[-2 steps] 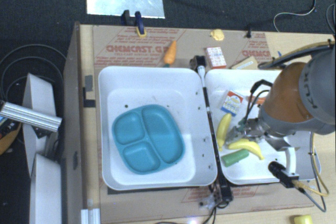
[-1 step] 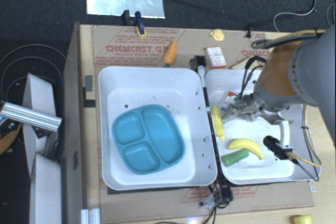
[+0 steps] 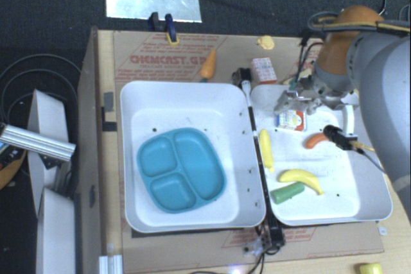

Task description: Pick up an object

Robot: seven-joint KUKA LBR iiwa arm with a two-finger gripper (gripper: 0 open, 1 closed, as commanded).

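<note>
My gripper [image 3: 294, 101] hangs over the far left part of the right bin [image 3: 369, 205], just above a small white carton [image 3: 290, 120] with red and blue print. Whether it touches the carton I cannot tell. Elsewhere in that bin lie an orange-red sausage [image 3: 315, 140], a yellow banana [image 3: 302, 178], a green cucumber [image 3: 287, 192], and a yellow corn-like piece [image 3: 265, 148] along the left wall. The grey arm with its orange band [image 3: 347, 42] comes in from the upper right.
The left bin [image 3: 138, 99] holds a blue divided plate [image 3: 181, 169]. A black divider [image 3: 255, 157] runs between the bins. Behind them on the cardboard lie an orange carrot [image 3: 208, 65], a small box [image 3: 264, 70] and a yellow bit [image 3: 266, 43].
</note>
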